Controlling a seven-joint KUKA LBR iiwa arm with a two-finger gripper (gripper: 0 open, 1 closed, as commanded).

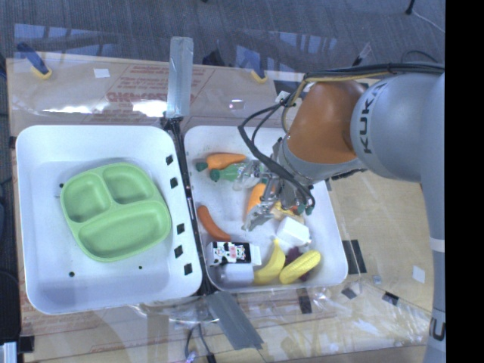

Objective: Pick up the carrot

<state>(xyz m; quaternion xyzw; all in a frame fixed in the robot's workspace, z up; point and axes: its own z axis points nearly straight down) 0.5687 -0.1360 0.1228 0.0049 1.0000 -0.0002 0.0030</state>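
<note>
Right bin (333,237): carrot (224,160) at far left, green top toward the near side. Gripper (265,206) lower right of it, apart, over a second orange piece (255,197); finger state indiscernible.

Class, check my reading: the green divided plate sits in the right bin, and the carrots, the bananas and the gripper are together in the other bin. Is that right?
Not quite. The camera view shows the green divided plate in the left bin, not the right. The rest stands: the carrots, the bananas and the gripper are together in the other bin, the right one.
</note>
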